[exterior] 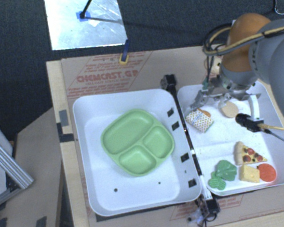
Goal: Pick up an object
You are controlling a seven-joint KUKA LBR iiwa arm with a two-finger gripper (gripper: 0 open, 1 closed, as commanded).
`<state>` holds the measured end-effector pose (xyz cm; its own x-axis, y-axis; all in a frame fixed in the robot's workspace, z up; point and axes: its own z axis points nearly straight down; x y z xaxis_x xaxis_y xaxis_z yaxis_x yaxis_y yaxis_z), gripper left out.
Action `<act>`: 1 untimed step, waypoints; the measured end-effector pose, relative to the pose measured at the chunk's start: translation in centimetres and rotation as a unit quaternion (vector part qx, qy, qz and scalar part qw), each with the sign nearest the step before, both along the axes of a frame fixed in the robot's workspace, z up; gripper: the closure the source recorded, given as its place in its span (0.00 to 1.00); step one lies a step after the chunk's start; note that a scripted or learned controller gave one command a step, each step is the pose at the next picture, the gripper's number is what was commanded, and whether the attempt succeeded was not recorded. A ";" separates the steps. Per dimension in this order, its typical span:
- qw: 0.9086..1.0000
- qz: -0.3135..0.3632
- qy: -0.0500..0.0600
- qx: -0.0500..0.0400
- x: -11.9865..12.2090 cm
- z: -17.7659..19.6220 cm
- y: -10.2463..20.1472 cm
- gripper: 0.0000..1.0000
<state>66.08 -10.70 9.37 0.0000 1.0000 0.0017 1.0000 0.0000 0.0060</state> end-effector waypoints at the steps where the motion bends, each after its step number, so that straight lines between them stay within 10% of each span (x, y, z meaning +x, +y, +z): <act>1: 1.000 0.001 -0.005 0.000 0.3 1.6 0.1 1.00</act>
